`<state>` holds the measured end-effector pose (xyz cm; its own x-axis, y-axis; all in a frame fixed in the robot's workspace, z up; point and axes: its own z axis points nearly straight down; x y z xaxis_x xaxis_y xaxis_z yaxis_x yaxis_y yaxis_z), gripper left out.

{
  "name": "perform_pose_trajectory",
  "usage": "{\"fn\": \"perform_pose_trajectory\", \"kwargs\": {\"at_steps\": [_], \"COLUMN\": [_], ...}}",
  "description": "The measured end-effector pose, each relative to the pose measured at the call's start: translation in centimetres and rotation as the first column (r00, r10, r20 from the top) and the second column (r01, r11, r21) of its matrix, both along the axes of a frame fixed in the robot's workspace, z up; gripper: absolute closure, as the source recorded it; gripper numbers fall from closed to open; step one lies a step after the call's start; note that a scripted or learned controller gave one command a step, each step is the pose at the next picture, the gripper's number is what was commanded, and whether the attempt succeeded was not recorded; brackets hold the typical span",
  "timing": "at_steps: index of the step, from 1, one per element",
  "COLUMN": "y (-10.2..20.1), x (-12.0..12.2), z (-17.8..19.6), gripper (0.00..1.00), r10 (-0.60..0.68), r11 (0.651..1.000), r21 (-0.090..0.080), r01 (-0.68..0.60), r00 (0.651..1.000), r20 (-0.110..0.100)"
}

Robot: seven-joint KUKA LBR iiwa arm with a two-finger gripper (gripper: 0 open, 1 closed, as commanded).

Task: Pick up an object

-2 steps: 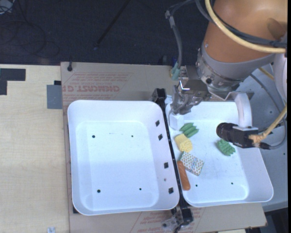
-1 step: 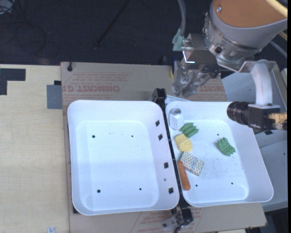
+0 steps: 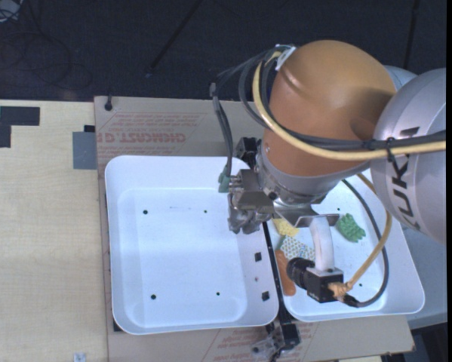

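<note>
Observer: Worktop [image 3: 37, 240] logged first: pale, wood-coloured, with a brown cardboard sheet with red print [image 3: 158, 127] lying on it under both bins.

Checker: Arm?

Observer: Grey KUKA arm with a large orange-brown domed joint [image 3: 331, 111] reaches in from the right. It hangs over the inner part of the right bin and covers that bin's upper half.

Checker: Bins?

Observer: Shallow white plastic left bin [image 3: 180, 255] and shallow white plastic right bin [image 3: 410, 292] sit side by side, their inner rims touching along the middle.

Checker: Gripper position and grip state?

Observer: Grey metal gripper [image 3: 244, 216] sits low at the left bin's right-hand rim, just beside the dividing line. Whether it is open or closed cannot be told from this angle.

Checker: Candidate objects for the pick?

Observer: All in the right bin, on its floor.
- The orange carrot-shaped stick [image 3: 286, 274] lies lengthwise along the inner rim, towards the front.
- The green lumpy leaf-like piece [image 3: 352, 227] lies further right, apart from the others.
- The pale chequered flat piece [image 3: 292, 246] is just above the orange stick.
- The small yellow piece [image 3: 284, 227] is just above the chequered one and nearest the gripper, on the other side of the rims from it.
</note>
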<state>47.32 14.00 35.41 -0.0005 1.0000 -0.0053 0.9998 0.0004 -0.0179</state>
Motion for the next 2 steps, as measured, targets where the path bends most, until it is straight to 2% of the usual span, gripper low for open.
{"fn": "perform_pose_trajectory", "kwargs": {"at_steps": [1, 2], "y": [-7.0, -2.0], "x": [0.3, 0.2], "z": [11.8, 9.9], "gripper": [1.00, 1.00], "r10": [-0.006, 0.003], "r11": [1.000, 1.000], "r21": [0.006, 0.004], "r01": [0.006, -0.003], "r00": [1.000, 1.000], "r20": [0.026, 0.013]}}
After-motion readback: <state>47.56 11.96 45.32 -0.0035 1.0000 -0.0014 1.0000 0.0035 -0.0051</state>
